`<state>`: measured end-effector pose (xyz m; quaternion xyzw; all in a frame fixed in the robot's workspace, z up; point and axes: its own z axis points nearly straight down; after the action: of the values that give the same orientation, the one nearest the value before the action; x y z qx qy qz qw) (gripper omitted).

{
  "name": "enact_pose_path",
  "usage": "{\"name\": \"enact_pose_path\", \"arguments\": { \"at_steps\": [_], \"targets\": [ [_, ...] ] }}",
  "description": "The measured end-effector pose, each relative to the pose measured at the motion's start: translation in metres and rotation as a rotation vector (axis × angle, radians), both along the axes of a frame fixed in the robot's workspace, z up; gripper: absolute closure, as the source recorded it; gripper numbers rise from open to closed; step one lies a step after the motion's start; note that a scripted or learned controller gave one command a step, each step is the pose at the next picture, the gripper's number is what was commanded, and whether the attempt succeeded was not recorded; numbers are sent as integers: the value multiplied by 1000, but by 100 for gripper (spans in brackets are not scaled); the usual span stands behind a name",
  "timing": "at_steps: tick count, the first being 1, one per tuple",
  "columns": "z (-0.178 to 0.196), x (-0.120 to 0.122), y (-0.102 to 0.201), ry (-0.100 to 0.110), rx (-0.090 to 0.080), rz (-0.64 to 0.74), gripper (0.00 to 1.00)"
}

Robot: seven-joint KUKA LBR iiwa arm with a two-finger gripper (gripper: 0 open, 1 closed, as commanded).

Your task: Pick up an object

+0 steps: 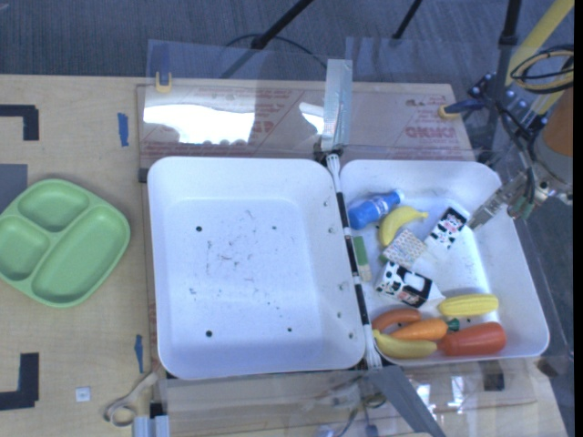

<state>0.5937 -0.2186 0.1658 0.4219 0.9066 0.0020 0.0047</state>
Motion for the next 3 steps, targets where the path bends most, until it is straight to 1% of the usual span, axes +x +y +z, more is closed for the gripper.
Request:
{"name": "enact_pose_path", "arguments": {
  "at_steps": [1,2,3],
  "targets": [
    [54,17,-4,3,0,-337,100],
    [122,29,-3,2,-2,-83,100],
    [46,38,-4,9,3,-544,100]
  ]
}}
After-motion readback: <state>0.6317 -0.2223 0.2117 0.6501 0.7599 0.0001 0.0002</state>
